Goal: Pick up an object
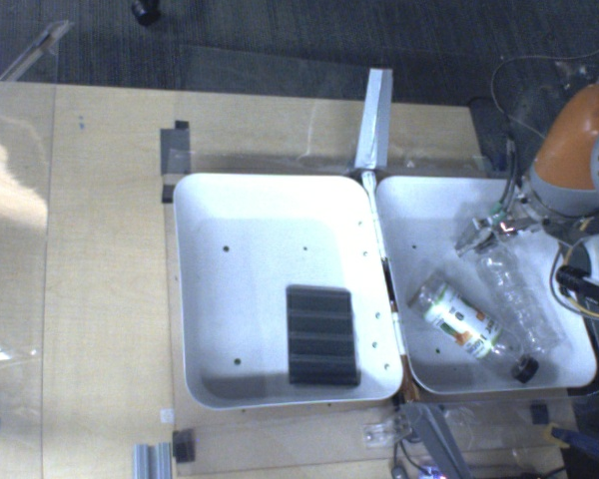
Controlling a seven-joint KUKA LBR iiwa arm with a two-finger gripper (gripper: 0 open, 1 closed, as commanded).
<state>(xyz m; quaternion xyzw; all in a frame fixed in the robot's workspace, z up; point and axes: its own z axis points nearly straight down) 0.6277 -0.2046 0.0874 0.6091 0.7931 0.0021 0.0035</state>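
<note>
Overhead, jaws (486,230) blur above the clear bottle (514,292); their state is unreadable.

**Materials and surface finishes**

Two shallow white plastic bins (205,267), smooth, faintly glossy. Black ribbed block (321,334), matt. Small clear bottle with green-and-orange label (459,319), shiny. Crinkled transparent plastic bottle (519,302), glossy. Pale wood-grain bench (100,267), smooth with a slight sheen.

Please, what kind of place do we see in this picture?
Most likely a robotics lab test bench. Two white bins, the left bin and the right bin, sit on a wooden bench. A robot arm reaches over the right one, with loose cables nearby.
</note>
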